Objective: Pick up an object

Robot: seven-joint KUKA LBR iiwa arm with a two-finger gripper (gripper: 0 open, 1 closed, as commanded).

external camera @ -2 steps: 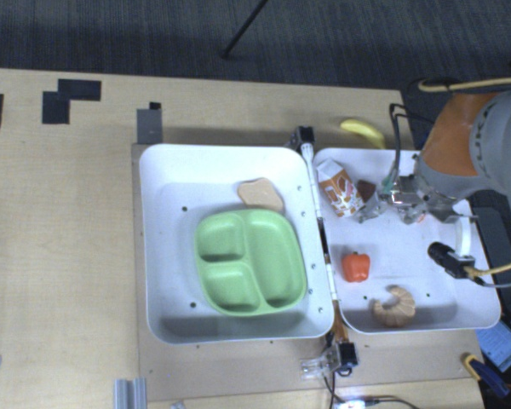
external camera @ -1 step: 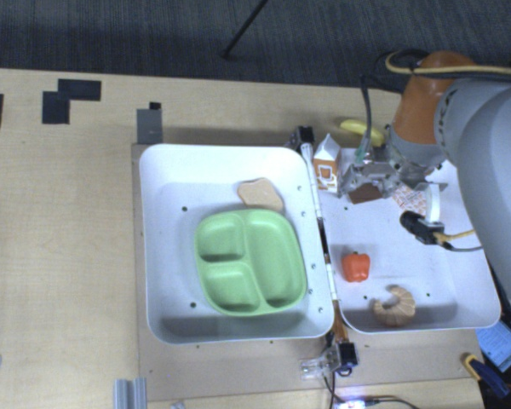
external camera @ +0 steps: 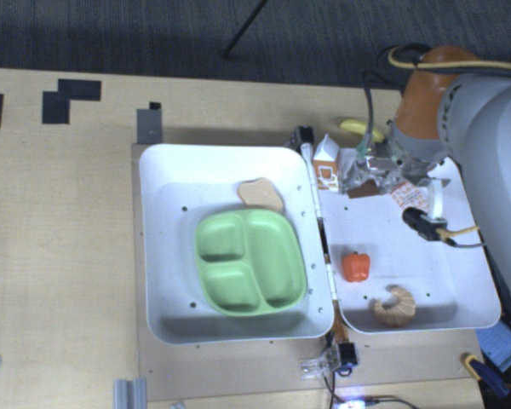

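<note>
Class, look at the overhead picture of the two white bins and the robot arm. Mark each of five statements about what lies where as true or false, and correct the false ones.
1. The green divided tray lies in the left bin. True.
2. The beige cookie-like piece lies in the right bin. False: it lies in the left bin, at the tray's far edge.
3. The orange-red pepper lies in the right bin. True.
4. The croissant sits inside the green tray. False: it is in the right bin, near its front edge.
5. The hand is over the left bin's front corner. False: it is at the far end of the right bin.
</note>
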